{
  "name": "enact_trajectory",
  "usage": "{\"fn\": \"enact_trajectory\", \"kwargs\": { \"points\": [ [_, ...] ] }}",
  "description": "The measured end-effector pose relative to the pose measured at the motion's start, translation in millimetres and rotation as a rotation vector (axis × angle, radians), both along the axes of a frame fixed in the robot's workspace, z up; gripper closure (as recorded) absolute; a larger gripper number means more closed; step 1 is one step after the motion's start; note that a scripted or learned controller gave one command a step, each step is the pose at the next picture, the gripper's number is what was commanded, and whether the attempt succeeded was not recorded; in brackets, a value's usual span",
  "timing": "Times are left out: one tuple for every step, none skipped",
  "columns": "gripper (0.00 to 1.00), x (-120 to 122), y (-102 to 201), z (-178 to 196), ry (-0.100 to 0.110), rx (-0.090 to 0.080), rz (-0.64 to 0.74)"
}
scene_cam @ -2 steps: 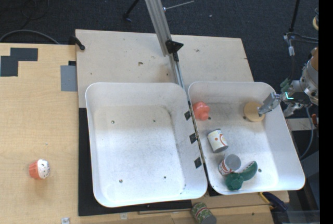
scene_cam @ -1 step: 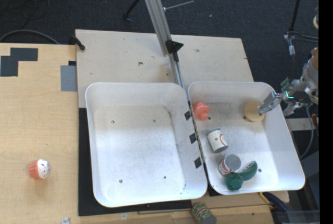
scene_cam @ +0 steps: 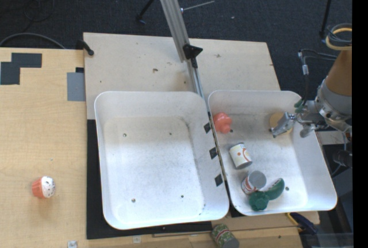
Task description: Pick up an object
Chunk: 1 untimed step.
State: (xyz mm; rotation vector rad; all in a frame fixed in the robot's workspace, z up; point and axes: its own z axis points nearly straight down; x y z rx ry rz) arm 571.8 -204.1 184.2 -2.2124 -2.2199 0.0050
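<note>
The right bin (scene_cam: 322, 183) holds several objects. An orange-red lump (scene_cam: 222, 122) lies by its left wall, and a white can (scene_cam: 241, 155) lies near the middle. A grey-topped can (scene_cam: 253, 181) sits beside a green toy (scene_cam: 265, 196) at the front. At the back right lies a tan piece (scene_cam: 278, 119). My gripper (scene_cam: 293, 129) hangs over the bin's right side, just right of the tan piece. It is open, with nothing between its fingers.
The left bin (scene_cam: 103, 126) sits beside the right one. A slanted aluminium bar (scene_cam: 172, 11) runs down to the seam between the bins. A red-and-white ball (scene_cam: 43, 187) lies on the wooden table at left. A small can (scene_cam: 223, 235) lies below the bins.
</note>
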Motion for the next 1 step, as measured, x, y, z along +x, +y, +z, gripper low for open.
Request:
{"fn": "enact_trajectory", "kwargs": {
  "points": [
    [0.00,-5.3,-1.6,-63.6,0.001,0.000,-0.003]
  ]
}}
